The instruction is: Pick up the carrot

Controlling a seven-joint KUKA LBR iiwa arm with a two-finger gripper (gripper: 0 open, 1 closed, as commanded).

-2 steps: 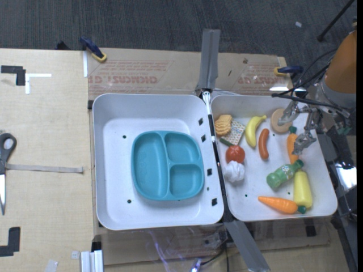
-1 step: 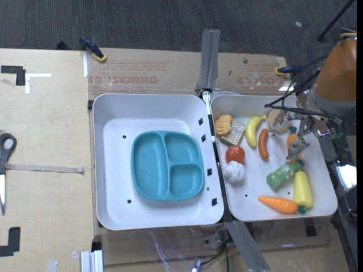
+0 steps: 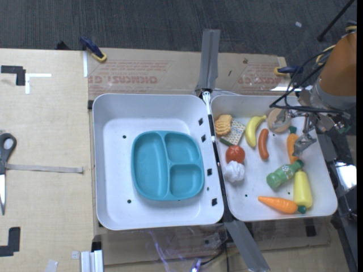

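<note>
An orange carrot [image 3: 278, 204] with a green tip lies on its side near the front edge of the right bin [image 3: 249, 208]. A second small orange carrot-like piece [image 3: 291, 145] stands on end further back on the right. The gripper [image 3: 303, 136] hangs low over the bin's back right part, just to the right of that small orange piece and well behind the front carrot. The arm's grey body and orange band [image 3: 340, 67] come in from the right edge.
The right bin also holds a banana [image 3: 253, 130], a red sausage [image 3: 263, 144], a waffle [image 3: 223, 124], a red tomato [image 3: 235, 153], a white lump [image 3: 233, 172], a green bottle [image 3: 282, 175] and a yellow piece [image 3: 302, 190]. A blue divided plate [image 3: 168, 165] sits in the left bin [image 3: 108, 152].
</note>
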